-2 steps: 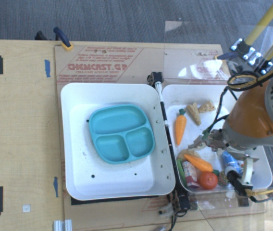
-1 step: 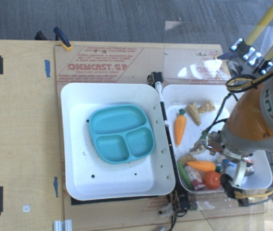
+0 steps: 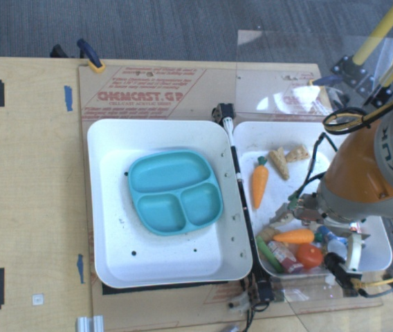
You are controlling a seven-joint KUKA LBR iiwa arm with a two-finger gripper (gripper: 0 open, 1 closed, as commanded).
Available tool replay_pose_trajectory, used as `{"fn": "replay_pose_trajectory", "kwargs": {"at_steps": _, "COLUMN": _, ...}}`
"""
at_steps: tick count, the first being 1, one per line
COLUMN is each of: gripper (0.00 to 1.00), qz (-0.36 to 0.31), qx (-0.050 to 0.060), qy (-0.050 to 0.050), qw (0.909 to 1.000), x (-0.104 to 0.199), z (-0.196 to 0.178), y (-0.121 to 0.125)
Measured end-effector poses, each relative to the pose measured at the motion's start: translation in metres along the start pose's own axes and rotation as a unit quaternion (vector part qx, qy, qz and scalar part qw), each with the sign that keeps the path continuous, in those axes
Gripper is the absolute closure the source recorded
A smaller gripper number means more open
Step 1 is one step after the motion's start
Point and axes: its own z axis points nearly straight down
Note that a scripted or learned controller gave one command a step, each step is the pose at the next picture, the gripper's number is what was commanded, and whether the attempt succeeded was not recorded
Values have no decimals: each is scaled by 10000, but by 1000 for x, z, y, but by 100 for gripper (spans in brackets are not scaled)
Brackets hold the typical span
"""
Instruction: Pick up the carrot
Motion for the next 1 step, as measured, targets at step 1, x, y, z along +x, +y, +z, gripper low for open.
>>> {"fn": "replay_pose_trajectory", "kwargs": {"at_steps": 1, "gripper": 0, "qz": -1181, "qx": 44, "qy": 28, "qw": 9930, "x": -9, "z": 0, "y": -1}}
